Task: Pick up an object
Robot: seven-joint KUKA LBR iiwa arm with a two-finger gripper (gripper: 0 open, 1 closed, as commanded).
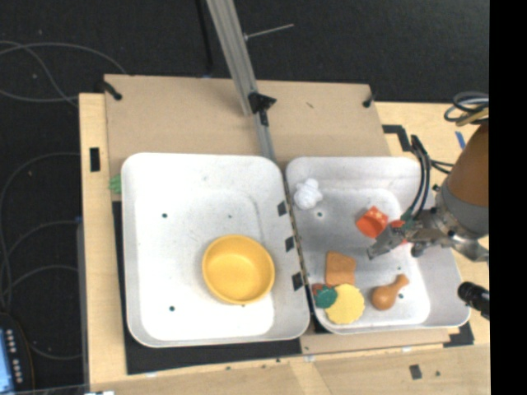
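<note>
- Tan tabletop (206,122) on a dark floor carries two shallow white bins side by side, with a slanted metal post rising at 12 o'clock.
- Right bin (362,175) holds the candidates: an orange-red block (372,221) nearest the pincer, at its 9 o'clock and just beside it.
- Pincer (387,243) hangs low over the right bin; whether it is spread or pressed together I cannot tell, and nothing shows between its tips.
- Step in hand, as I judge it: the approach, no grasp made yet.
- Next move would call for centring over the block, then descending.
- Other items: white lump (307,192) at 10 o'clock, tan block (339,267), yellow disc (346,304) and brown drumstick shape (387,292) clustered at 6 o'clock.
- Open room lies at the bin's 12 o'clock; the 6 o'clock wall is crowded.
- Left bin (165,188) holds a yellow bowl (239,268), well apart.
</note>
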